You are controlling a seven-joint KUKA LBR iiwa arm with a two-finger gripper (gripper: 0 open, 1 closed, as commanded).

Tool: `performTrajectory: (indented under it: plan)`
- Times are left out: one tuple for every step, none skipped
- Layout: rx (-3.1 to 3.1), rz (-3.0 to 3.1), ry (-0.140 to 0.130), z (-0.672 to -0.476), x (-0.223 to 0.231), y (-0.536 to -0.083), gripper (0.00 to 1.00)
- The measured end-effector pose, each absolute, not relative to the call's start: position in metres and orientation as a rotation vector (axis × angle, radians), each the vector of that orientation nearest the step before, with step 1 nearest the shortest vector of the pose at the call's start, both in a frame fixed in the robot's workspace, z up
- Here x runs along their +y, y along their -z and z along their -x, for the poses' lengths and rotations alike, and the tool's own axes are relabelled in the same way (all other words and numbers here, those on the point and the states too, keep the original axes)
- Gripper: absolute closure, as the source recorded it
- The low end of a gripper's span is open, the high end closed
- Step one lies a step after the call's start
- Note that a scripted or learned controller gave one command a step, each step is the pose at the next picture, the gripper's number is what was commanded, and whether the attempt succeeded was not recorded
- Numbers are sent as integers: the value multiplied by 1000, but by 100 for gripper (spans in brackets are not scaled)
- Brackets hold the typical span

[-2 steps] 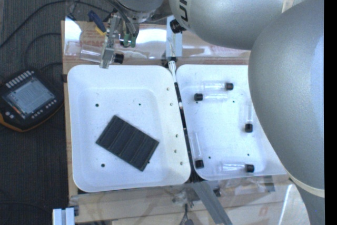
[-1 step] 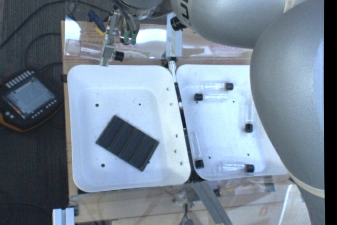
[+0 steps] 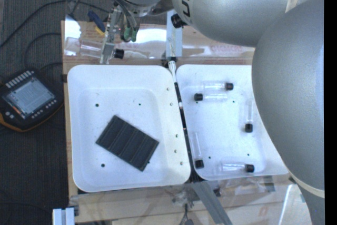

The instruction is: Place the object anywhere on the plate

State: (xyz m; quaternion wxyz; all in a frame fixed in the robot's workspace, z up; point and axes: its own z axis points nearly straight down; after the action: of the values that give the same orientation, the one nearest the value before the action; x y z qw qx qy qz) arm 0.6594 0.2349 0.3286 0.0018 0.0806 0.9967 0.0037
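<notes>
The gripper [image 3: 111, 42] is hovering at upper left, a clear capped tube [image 3: 95, 50] at its tip, grasp impossible to tell; the carry step is seemingly running, next calling for travel down-frame to the dark plate [image 3: 127, 143].

Arm [image 3: 247, 2] cut by top and right edges; its bulk hides right bin's [image 3: 210, 124] far-right side. Gripper [image 3: 118, 29] small, cluttered; finger state unreadable. Clear tubes [image 3: 213, 89] faint against white, outlines partly lost. Handheld controller [image 3: 26, 100] clipped at left edge.
</notes>
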Motion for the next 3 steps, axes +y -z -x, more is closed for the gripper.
performTrajectory:
  plan:
    - [3127,-253,-14,-661,235,-336,100]
    - [3126,-254,-15,-662,236,-344,100]
    - [3125,-254,-16,-664,237,-351,100]
